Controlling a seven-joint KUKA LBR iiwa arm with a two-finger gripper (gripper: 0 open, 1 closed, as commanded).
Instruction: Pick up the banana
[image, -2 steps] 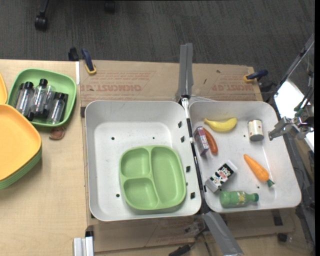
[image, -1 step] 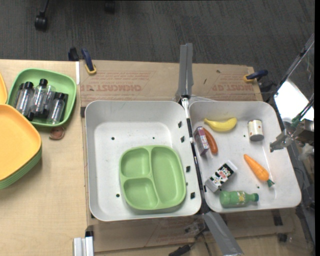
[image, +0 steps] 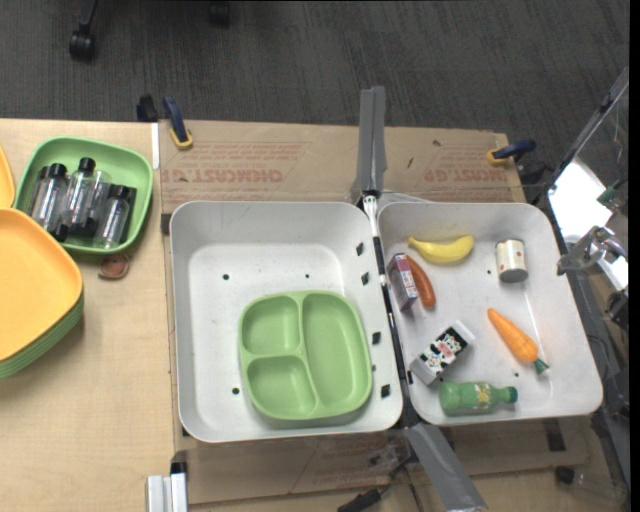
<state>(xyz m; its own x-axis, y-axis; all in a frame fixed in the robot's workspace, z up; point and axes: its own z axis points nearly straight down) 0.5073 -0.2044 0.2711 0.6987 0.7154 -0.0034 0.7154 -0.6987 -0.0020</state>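
**Banana waits at the top of the right bin**

Here's the bench from above: two white bins side by side, and the banana (image: 441, 247) lies in the right bin (image: 560, 395), up near its back wall, curved ends pointing up, with nothing touching it. Just below and left of it, a red sausage (image: 424, 287) sits against a small dark-wrapped packet (image: 403, 281); the print on that wrapper is too small to read. To the banana's right lies a little tin can (image: 511, 260) on its side. Further down, a carrot (image: 516, 339) slants toward the right wall, a black-and-white cow-patterned carton (image: 443, 352) lies near the middle divider, and a green bottle (image: 476, 397) lies along the front edge.

Over in the left bin (image: 195, 300), a green three-compartment tray (image: 304, 354) sits flat. Behind the bins, cardboard (image: 260, 168) shows red lettering, upside down from here — I can't read it with confidence. Far left, a green dish (image: 130, 170) holds several small bottles (image: 80, 200), beside stacked yellow plates (image: 35, 290).

At the right edge, grey arm hardware (image: 590, 250) hovers by the bin wall; I can't tell how its fingers stand.
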